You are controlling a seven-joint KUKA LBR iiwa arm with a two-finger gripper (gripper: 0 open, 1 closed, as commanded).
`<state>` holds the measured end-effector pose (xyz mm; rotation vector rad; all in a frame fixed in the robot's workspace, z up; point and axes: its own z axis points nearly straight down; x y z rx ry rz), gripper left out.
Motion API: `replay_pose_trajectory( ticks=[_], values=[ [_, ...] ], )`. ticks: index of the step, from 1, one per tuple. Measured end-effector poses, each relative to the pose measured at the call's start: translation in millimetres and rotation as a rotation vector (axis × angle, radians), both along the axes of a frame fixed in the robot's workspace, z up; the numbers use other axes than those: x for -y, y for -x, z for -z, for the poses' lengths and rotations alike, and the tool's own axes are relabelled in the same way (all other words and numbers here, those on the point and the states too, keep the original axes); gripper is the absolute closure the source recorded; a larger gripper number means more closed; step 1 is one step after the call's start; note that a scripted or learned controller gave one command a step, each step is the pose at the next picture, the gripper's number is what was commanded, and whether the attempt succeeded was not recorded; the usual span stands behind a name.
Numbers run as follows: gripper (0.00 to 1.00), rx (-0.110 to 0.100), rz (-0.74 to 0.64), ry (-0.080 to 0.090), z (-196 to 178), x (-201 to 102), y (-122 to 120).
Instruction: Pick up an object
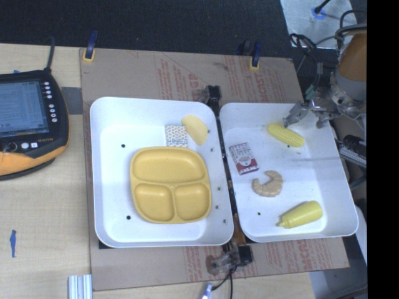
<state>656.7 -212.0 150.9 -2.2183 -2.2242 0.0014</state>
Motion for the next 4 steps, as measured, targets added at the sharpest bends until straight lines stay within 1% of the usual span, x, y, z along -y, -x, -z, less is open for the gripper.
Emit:
replay_pose_trajectory(
  ticks=[1, 2, 3, 4],
  values=[
    [0.00, -0.003, -0.003, 0.000, 59.0, -24.2, 0.8],
    [1.00, -0.003, -0.006, 0.001, 47.5, -23.2, 0.3],
    [1.00, -0.001, -0.002, -0.001, -15.8, -66.3, 0.0],
    [1.00, -0.002, -0.004, 0.000, -41.3, -145.3, 0.2]
  ],
)
